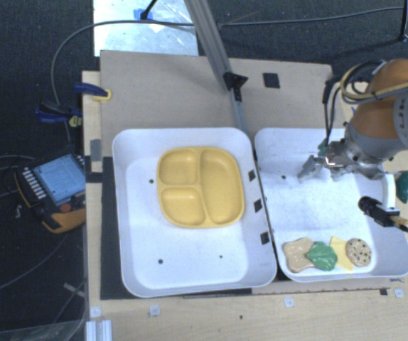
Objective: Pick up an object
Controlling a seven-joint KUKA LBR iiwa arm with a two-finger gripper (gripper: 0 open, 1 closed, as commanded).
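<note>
1. While the arm (385, 116) reaches in from the right, its gripper (320, 166) hangs over the upper part of the right bin (289, 212), near the back wall of this bin.
2. The fingers (308, 168) are stretched toward the left and look spread somewhat apart; nothing is between them.
3. The objects to pick lie in a row at the front edge of the right bin, well apart from the gripper: a tan toast-shaped piece (297, 253), a green leaf-shaped piece (322, 256) that touches it, a yellow slice (341, 251) partly under the green one, and a round cookie (359, 251) with dark spots at the right end.
4. The left bin (140, 261) holds a yellow plate (200, 187) with three compartments, placed in the upper middle of the bin.
5. Left of the bench, on the dark floor, lies a device with a blue screen (56, 180), and cables run around it.
</note>
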